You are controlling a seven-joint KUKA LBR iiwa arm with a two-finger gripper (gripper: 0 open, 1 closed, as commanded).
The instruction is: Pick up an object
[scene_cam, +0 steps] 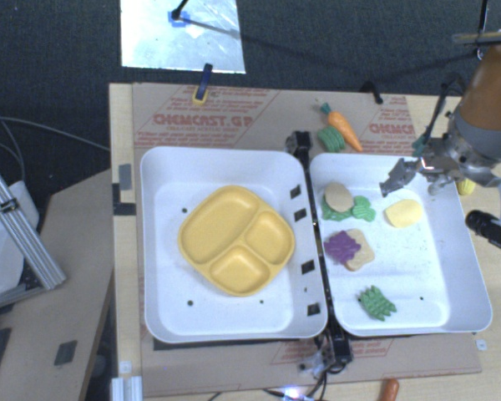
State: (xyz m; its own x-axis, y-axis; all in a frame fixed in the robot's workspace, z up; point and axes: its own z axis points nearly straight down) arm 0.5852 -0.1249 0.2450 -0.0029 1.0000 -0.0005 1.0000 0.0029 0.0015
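Observation:
The right bin [459,303] holds several toy foods: a tan round piece on a green leafy one [344,201], a pale yellow lump [403,213], a purple-topped tan slice [349,248] and a small green ridged piece [376,302]. My gripper [411,175] hangs above the bin's far edge, just up from the yellow lump. Its dark fingers spread apart with nothing between them. The arm's orange band [491,98] rises behind it at the right.
The left bin [163,307] carries a yellow divided plate [235,239]. A toy carrot [343,124] with a green piece lies on the cardboard behind the bins. A black hinge strip [313,232] runs between the bins.

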